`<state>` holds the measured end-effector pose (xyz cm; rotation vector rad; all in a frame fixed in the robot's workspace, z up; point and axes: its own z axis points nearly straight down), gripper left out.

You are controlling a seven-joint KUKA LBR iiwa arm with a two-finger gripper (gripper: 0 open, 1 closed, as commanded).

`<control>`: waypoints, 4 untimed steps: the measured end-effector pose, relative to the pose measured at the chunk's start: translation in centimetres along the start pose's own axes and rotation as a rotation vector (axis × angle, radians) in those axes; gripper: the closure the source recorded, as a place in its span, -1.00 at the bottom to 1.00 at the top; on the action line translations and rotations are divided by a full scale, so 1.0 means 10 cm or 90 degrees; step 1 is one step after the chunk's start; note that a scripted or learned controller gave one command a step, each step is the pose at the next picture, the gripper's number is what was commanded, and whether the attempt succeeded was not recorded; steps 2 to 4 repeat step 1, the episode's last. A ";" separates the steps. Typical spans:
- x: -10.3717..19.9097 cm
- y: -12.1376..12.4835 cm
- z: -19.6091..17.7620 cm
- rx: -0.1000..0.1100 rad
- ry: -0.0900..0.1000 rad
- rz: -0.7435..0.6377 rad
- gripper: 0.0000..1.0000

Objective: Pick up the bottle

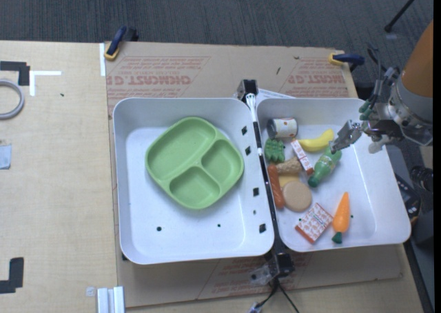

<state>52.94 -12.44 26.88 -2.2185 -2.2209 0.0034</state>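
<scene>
The bottle is small and green with a lighter cap end, and it lies tilted in the middle of the right bin. It rests between a banana and a round tan biscuit. My gripper hangs over the right bin's upper right part, just above and to the right of the bottle's top end. Nothing is visibly held in it. The arm's orange band is at the right edge.
The right bin also holds a small can, a green leafy toy, a wrapped bar, an orange sausage, a red-white box and a carrot. A green divided plate lies in the left bin.
</scene>
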 end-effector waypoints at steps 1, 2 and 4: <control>0.00 0.01 -0.09 0.000 0.000 0.000 1.00; 0.00 0.01 -0.09 0.000 0.000 0.000 1.00; 0.00 0.01 -0.09 0.000 0.000 0.000 1.00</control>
